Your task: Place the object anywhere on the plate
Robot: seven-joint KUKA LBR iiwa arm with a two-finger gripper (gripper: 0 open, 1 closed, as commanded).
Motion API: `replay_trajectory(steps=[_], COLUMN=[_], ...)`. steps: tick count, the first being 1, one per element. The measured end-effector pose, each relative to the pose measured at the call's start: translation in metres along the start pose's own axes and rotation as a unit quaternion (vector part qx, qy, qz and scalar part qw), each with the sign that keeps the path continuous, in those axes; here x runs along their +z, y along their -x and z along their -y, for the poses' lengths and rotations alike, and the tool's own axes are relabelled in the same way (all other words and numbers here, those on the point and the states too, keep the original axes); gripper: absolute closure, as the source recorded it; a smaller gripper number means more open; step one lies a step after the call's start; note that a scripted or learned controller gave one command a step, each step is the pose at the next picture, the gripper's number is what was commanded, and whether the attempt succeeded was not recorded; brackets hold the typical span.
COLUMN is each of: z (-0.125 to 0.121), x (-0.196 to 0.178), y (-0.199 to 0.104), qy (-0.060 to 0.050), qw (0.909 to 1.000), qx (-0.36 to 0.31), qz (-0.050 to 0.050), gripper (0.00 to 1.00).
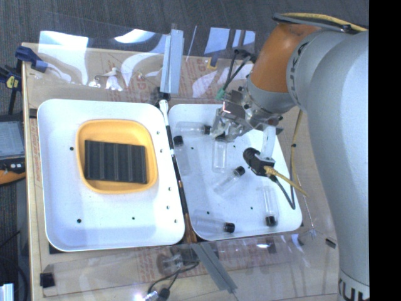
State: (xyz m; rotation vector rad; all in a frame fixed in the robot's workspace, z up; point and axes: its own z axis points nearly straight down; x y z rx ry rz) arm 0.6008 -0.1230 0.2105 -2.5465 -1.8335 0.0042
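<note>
I'm seeing two white bins [62, 231], a yellow plate [116, 133] carrying a dark ribbed block [117, 160], clear vials [218, 156] with black caps, and the grey, orange-banded arm [313, 61].

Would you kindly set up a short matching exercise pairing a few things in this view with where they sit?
Things:
1. yellow rounded plate with a dark ribbed insert
2. clear plastic vials with black caps
3. two-finger gripper
4. grey arm with an orange band

Places:
A. scattered in the right white bin
B. entering from the view's right
C. over the upper part of the right bin
D. in the left white bin

Pairs: 1-D, 2-A, 3-C, 4-B
</note>
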Motion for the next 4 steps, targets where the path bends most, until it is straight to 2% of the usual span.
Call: replay_trajectory(steps=[1,2,3,4], z=[0.016,0.043,0.043,0.048], x=[-0.021,0.021,0.021,0.020], y=[-0.064,-0.090,-0.090,-0.160], qy=[0.000,-0.001,-0.001,0.001], qw=[0.9945,0.9662,0.9663,0.9637], qx=[-0.105,-0.258,-0.258,-0.267], qz=[0.001,0.001,0.001,0.001], gripper=[1.00,1.00,0.00,0.00])
